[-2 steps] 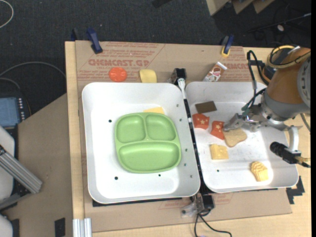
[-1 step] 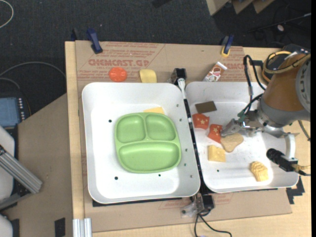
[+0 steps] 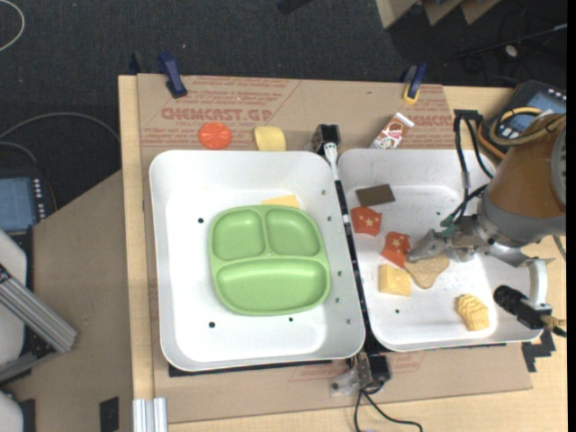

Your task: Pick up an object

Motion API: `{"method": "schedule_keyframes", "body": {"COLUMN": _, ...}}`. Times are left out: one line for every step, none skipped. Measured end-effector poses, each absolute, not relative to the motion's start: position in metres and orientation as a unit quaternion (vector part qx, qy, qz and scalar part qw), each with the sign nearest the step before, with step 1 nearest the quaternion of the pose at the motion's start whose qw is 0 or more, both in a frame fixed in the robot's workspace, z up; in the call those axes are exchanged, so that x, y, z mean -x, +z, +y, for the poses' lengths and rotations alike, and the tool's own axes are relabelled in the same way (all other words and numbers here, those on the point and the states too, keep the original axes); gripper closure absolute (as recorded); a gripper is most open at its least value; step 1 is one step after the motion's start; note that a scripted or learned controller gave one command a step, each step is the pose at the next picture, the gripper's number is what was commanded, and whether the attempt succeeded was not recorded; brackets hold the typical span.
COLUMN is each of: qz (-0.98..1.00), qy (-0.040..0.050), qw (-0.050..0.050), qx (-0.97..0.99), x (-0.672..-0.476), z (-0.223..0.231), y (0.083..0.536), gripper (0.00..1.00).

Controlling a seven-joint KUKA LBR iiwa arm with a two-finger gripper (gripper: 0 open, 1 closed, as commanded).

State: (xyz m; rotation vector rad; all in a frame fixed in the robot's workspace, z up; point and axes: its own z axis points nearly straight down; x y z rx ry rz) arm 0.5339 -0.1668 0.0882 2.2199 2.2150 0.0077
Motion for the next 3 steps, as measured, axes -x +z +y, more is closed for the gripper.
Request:
{"method": "schedule_keyframes", "body": {"qz": 0.706, "qy": 0.0029, "qw": 0.011, "qx": -0.708, "x": -0.565, "z": -0.228, "y": 0.239, "gripper": 0.00}}
{"method": "schedule_keyframes", "body": {"qz": 0.708, "qy": -0.0015, "qw": -0.006, "qx": -0.706, "x": -0.531, "z": -0.167, "y": 0.127, "gripper": 0.00}}
{"method": "schedule_keyframes", "body": {"qz": 0.710, "qy": 0.0019, "qw": 0.001, "qx": -0.704, "x": -0.575, "z": -0.104, "y": 0.116, "gripper": 0.00}}
